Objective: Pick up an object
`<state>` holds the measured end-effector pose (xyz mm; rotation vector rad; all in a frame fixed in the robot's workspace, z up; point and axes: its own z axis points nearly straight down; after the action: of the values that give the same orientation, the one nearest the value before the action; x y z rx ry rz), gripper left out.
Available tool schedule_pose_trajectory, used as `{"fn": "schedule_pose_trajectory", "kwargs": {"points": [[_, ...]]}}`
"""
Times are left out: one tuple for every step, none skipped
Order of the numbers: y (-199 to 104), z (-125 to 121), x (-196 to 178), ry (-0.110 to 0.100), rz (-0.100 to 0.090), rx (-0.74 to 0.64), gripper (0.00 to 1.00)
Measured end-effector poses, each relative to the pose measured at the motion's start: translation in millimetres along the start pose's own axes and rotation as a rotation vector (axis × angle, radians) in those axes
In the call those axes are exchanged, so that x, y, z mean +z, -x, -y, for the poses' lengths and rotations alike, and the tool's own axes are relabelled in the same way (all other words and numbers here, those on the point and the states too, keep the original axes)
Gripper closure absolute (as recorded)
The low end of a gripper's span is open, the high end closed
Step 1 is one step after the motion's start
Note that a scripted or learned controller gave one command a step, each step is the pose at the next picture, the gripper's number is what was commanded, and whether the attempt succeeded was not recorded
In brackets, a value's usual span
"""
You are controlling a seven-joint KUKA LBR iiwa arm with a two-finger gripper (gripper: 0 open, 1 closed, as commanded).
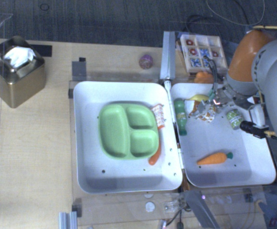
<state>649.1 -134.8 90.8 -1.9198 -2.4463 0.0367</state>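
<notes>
White plastic everywhere, so biggest first: the left bin (88,175) is mostly taken up by a green divided plate (128,130), with a small wrapped packet (158,115) at its upper right edge and an orange carrot-like piece (154,157) tucked against its lower right. Broad and smooth, that plate looks like a bad bet for a two-finger grab.

The right bin (253,173) is where the arm is working, so I'd guess the target is in there. The gripper (209,109) sits low over a crinkly packet (203,113) near the bin's top left, but honestly can't tell how it's set from this angle, or whether it's got anything.

Easiest pick to my eye is the toy carrot (215,158), lying alone toward the front of the right bin, well apart from everything. Looks light, probably soft or rubbery, slightly tapered; take it across the thick middle.

The green bottle (180,116) lies along the left wall, so the wall crowds one finger. A yellow banana-ish thing (198,98) and a small round jar (234,119) sit close by the gripper, and that cluster could easily get nudged.
</notes>
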Motion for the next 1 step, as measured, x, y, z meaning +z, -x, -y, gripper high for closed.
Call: {"fn": "schedule_pose_trajectory", "kwargs": {"points": [[-0.4,3.6,-8.5,-0.016,-0.002,-0.007,1.00]]}}
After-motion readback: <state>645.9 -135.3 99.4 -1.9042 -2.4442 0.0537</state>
